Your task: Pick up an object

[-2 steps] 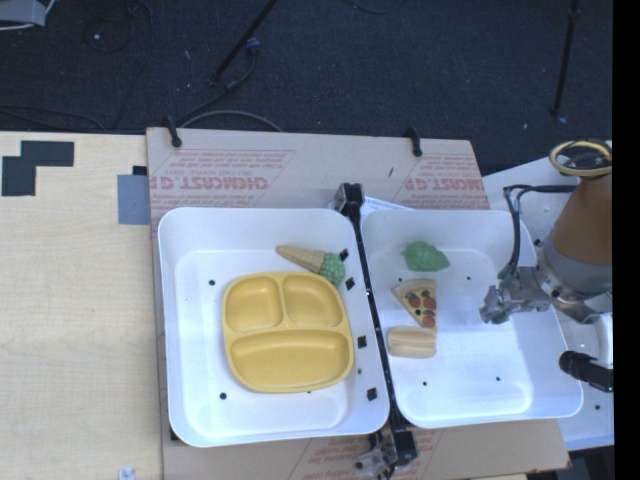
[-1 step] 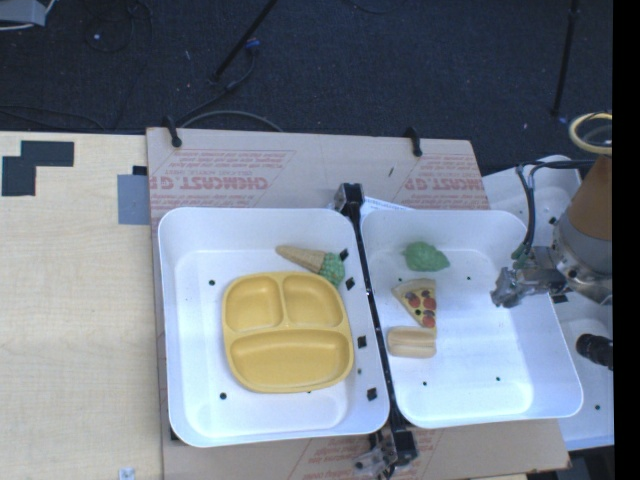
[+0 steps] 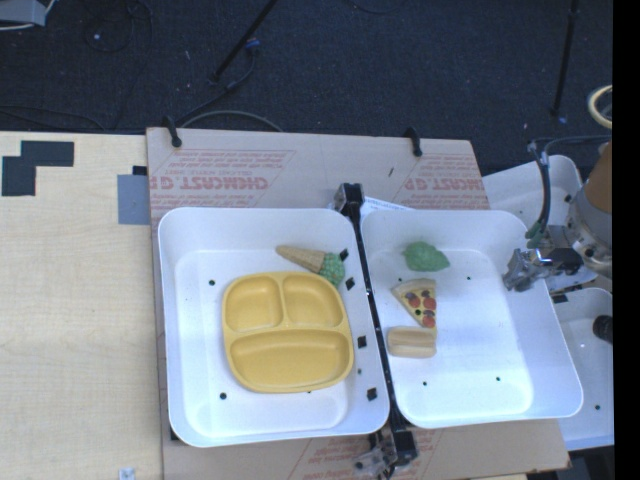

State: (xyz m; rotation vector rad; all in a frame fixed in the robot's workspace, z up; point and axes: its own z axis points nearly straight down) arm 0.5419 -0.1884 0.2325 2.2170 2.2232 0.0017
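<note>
At the right bin's [image 3: 545,368] right edge the gripper [image 3: 524,268] hangs, its grip state impossible to tell. Pizza slice [image 3: 418,301], bread roll [image 3: 411,342] and green lump [image 3: 426,257] lie near the left wall, well apart.

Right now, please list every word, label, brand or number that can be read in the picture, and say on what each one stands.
"CHEMCRST. G P" or close to it: red print, seen upside down, on the cardboard sheet behind the left bin; the letters are blurred, so the spelling is uncertain.
A second red print on the same cardboard behind the right bin: too blurred to read.
Red print on the cardboard at the near edge: too small to read.
</note>
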